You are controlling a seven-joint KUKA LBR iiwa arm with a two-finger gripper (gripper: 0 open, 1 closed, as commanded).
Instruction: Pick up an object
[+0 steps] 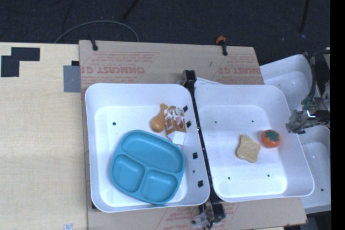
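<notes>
With the gripper (302, 121) hanging just outside the right bin (294, 116) rim, its jaws' state impossible to tell, a descent could clip the wall before reaching the toy tomato (271, 138) or the nearby bread slice (248, 148).

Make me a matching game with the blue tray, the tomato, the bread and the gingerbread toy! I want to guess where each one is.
Things:
1. blue tray
2. tomato
3. bread slice
4. gingerbread toy

Places:
A. right bin, close to its right wall
B. left bin, near the divider, just above the tray
C. right bin, nearer the middle
D. left bin, filling its lower part

Pairs: 1-D, 2-A, 3-C, 4-B
</notes>
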